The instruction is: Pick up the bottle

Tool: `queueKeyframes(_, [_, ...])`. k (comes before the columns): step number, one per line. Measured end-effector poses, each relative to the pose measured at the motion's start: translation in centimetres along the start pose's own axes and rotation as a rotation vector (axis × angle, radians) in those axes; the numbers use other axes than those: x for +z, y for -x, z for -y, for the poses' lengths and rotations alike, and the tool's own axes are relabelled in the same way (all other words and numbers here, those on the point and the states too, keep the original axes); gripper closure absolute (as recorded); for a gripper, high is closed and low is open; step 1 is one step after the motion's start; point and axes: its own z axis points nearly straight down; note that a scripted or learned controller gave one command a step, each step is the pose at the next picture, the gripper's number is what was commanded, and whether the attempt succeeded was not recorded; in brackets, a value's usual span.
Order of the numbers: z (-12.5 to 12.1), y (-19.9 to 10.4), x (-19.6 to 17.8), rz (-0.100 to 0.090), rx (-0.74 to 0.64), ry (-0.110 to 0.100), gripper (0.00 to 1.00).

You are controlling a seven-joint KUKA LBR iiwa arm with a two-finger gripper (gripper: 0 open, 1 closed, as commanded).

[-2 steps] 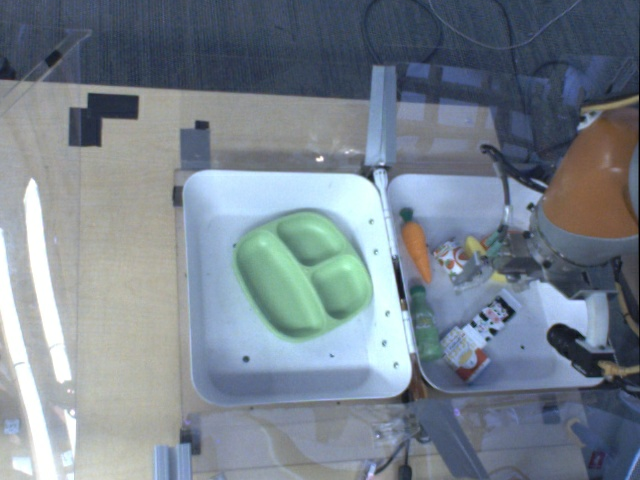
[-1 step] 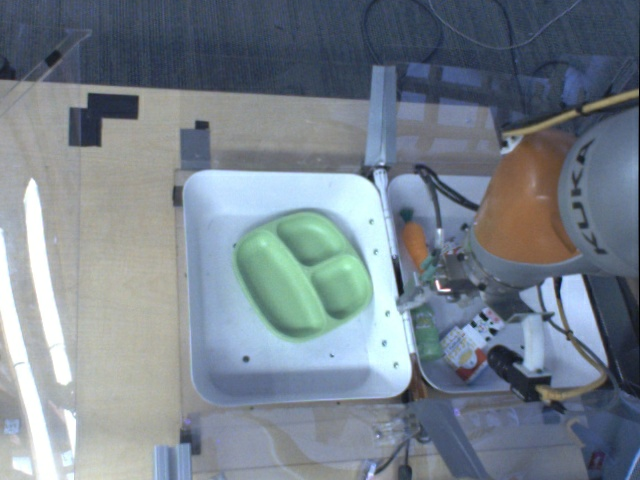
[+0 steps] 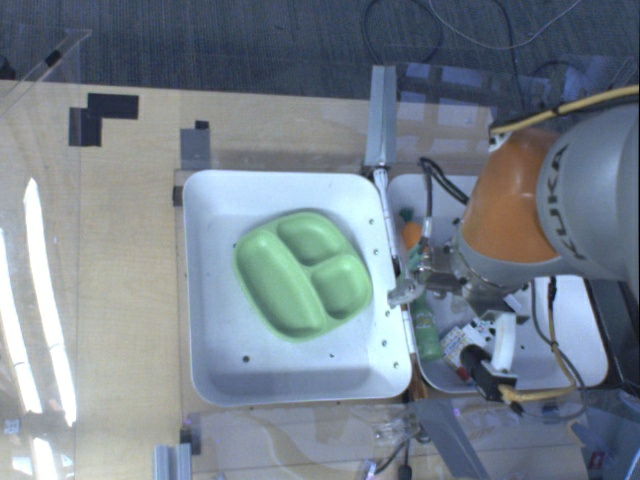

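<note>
The bottle (image 3: 426,334) is green and lies along the left wall of the right bin (image 3: 575,368), near its front corner. My gripper (image 3: 428,276) hangs low over the same bin, just behind the bottle's far end and close to the wall between the bins. The grey arm with its orange band (image 3: 505,213) covers most of the right bin. I see nothing held in the gripper.
The left bin (image 3: 215,358) holds a green divided plate (image 3: 303,274). A small orange object (image 3: 411,236) lies at the back left of the right bin. A small white and red item (image 3: 455,345) lies just right of the bottle.
</note>
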Motion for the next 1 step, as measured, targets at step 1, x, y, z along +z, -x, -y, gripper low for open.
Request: queueKeyframes(1, [-0.73, 6.32, -0.02, 0.001, 0.139, 0.001, 0.00])
